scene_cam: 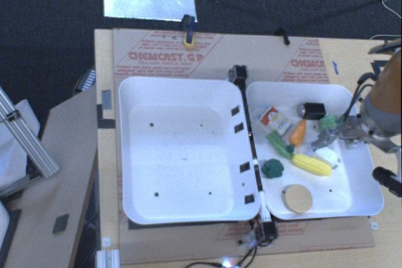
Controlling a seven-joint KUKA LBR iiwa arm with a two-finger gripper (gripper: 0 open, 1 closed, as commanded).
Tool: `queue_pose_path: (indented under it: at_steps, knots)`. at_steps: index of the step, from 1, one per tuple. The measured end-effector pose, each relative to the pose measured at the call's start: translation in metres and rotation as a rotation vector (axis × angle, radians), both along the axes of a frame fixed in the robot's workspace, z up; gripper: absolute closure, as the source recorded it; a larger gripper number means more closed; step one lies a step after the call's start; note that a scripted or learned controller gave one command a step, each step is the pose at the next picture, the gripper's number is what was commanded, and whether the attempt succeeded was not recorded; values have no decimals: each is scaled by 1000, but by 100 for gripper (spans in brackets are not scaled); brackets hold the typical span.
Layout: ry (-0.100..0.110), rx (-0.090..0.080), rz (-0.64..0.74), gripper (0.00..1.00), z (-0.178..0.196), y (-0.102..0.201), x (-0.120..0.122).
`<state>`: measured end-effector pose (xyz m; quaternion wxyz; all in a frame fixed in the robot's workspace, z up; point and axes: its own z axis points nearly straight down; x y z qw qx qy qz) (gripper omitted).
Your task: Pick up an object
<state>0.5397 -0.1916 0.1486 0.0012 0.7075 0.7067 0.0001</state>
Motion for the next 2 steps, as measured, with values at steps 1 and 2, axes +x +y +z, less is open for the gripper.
queue_pose_path:
  at_steps: [1, 2]
  knots:
    - [-3, 4, 14, 0, -67, 86, 78]
    - [-2, 1, 5, 100, -53, 79, 75]
